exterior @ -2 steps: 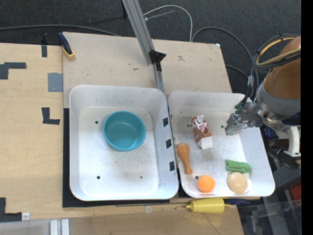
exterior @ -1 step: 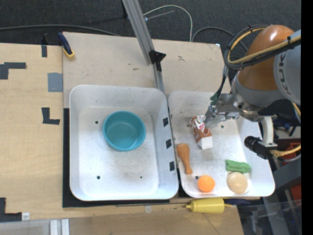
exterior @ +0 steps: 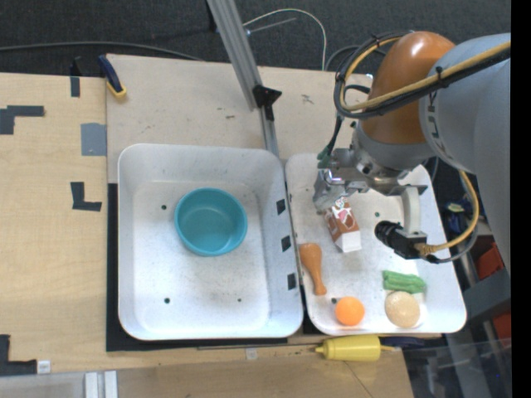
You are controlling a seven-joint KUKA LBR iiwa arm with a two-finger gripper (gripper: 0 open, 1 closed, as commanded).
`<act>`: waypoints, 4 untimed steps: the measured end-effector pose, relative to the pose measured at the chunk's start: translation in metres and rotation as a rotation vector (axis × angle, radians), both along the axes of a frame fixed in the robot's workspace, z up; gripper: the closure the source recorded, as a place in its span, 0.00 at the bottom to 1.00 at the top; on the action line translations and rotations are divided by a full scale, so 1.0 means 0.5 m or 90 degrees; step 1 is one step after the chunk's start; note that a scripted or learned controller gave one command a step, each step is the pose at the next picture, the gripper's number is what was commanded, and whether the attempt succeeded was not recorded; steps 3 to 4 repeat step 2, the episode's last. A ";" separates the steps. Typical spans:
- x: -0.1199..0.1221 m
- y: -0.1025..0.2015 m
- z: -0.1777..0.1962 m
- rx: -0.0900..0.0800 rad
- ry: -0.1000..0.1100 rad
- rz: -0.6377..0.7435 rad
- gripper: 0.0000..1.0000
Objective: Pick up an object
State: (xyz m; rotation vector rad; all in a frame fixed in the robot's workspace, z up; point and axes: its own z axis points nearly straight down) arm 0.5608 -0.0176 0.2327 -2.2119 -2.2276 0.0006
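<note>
Wooden tabletop [exterior: 50, 222] bore two white bins: left bin [exterior: 133, 305], right bin [exterior: 444, 309]; yellow bottle [exterior: 353, 348] at front edge.

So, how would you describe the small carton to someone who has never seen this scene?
Look in the right-hand white bin, just below the gripper. The small carton lies near the bin's middle; it is the one boxy item, brown and white, unlike the rounded foods below it.

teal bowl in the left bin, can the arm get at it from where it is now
Probably yes. The teal bowl sits alone and open from above in the left bin, while the gripper hangs over the right bin.
</note>
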 end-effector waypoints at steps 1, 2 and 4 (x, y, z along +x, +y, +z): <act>0.059 0.082 -0.023 -0.001 -0.001 -0.001 1.00; 0.117 0.166 -0.001 0.000 -0.002 -0.001 1.00; 0.117 0.166 -0.001 0.000 -0.002 -0.001 1.00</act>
